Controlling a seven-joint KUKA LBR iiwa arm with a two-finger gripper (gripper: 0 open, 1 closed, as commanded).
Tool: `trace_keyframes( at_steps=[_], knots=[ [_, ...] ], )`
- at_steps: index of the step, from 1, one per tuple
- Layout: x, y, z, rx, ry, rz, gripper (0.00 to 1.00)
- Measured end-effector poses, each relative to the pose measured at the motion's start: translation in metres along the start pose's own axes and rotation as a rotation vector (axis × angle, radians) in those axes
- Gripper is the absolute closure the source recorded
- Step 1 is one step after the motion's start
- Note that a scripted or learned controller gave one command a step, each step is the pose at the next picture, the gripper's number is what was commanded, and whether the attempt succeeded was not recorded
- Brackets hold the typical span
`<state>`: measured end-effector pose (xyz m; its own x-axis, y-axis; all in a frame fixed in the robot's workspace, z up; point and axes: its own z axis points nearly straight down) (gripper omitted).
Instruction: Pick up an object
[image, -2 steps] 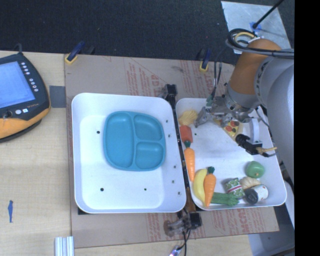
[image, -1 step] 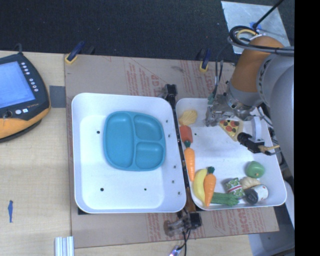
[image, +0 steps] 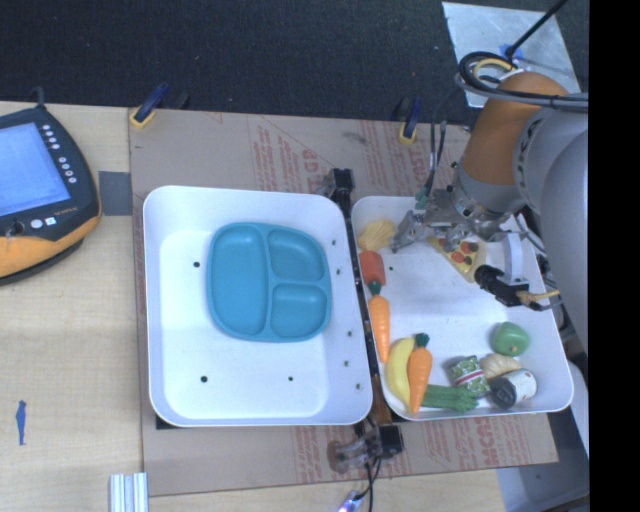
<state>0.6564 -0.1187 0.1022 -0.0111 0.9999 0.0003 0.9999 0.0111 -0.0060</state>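
Arm's over the right bin (image: 440, 300) now, coming in from 3 o'clock, w/ the gripper (image: 428, 226) hanging low at the bin's 12 o'clock end. Metal bits of the gripper are a tangle from up here, so I cannot tell if anything's pinched or how it stands. Nothing looks lifted, so I'd call this the reach/descend step, pick not made yet. Closest candidates: a pale yellow piece (image: 376, 235) just at 9 o'clock of the gripper, against the bin's far-left corner, and a small flat slice w/ red dots (image: 462, 259) at approx. 4 o'clock, partly under the wrist hardware. Rest of the toys sit well apart toward 6 o'clock: red-orange piece (image: 372, 268) and long carrot (image: 380, 327) along the left wall, then banana (image: 398, 368), second carrot (image: 419, 372), green veg (image: 448, 398), little can (image: 518, 386) and green apple (image: 510, 338). Left bin (image: 180, 330) has just the blue divided plate (image: 268, 281); tablet-style pendant (image: 40, 190) is off at 9 o'clock on the bench. Next move, IMO: pick one target, prob. the pale yellow piece, shift a touch toward 9 o'clock, centre over it, drop, close, lift straight. Corner wall's tight there, so approach angle matters.
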Motion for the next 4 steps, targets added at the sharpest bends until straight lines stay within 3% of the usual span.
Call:
trace_keyframes(
  at_steps=[1, 2, 3, 4],
  knots=[
    [0.0, 0.0, -0.01, 0.001, 0.0, -0.003, 1.0],
    [0.0, 0.0, -0.01, 0.002, 0.0, -0.004, 0.0],
    [-0.094, -0.001, 0.01, -0.004, 0.0, 0.009, 0.0],
    [-0.094, -0.001, -0.001, -0.003, 0.0, 0.005, 1.0]
  ],
)
